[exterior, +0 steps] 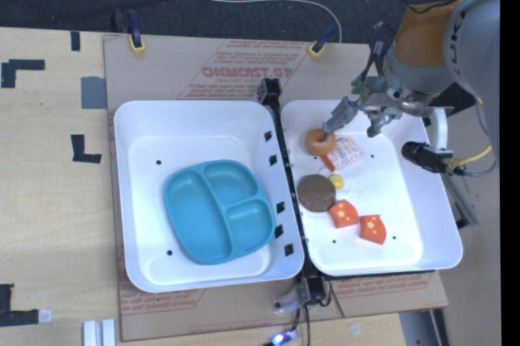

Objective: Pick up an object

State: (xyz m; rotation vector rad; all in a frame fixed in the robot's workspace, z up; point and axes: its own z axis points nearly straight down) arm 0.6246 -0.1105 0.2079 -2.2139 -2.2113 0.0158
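We're looking at the right bin (422, 243), where all the small stuff sits. Closest to the gripper (360, 121) is an orange ring-shaped piece (320, 143), lying toward the bin's back-left part, near the divider between the two bins. One of the gripper's fingers (338, 118) reaches down to just above and right of that ring — right beside it, though nothing is pinched between the fingers. The other finger (382, 122) stands clearly apart, so we'd call the gripper spread wide.

Just right of the ring lies a small white packet with red print (348, 152), with a reddish stick-like bit (327, 162) poking out beneath the ring. Moving toward the bin's front edge: a little yellow piece (336, 183), then a round brown disc (315, 192), then two red-orange chunks (343, 214) (372, 228) side by side.

The arm (455, 19) comes in over the bin's back-right corner, grey with the orange band on top.

Over in the left bin (134, 125) there's a blue divided tray (218, 210) with three compartments, lying flat in the middle. Both bins rest on a cardboard sheet (236, 68) clamped at its back edge.
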